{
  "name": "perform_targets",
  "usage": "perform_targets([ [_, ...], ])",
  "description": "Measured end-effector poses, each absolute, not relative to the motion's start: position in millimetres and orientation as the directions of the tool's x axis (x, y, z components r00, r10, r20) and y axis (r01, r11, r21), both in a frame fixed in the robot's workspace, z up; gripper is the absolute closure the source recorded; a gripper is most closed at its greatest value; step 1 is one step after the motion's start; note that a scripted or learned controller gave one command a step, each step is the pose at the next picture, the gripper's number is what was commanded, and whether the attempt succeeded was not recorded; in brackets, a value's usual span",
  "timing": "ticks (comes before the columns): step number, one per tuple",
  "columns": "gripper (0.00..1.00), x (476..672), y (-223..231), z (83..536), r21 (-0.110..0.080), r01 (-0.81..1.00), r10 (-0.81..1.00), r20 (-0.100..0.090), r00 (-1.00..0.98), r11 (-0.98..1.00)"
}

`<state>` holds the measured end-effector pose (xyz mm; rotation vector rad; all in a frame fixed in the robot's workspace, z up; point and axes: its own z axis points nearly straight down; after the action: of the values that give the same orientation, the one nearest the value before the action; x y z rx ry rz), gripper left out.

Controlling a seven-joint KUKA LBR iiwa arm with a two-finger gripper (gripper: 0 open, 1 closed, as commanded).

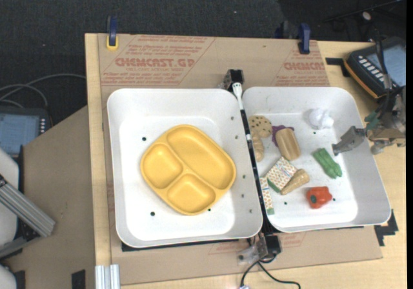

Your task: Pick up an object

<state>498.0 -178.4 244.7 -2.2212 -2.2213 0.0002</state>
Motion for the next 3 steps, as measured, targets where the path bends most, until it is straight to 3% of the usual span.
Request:
perform_targets([
  [1, 0.00, 526.6, -187, 82, -0.013, 1.000, 1.000, 0.004, 0.000, 0.000],
  [2, 1.00, 530.1, -189, 101, 0.003, 1.000, 1.000, -0.002, 0.001, -0.001],
  [3, 1.00, 565.2, -134, 87, 0.009, 1.000, 1.000, -0.003, -0.005, 0.005],
])
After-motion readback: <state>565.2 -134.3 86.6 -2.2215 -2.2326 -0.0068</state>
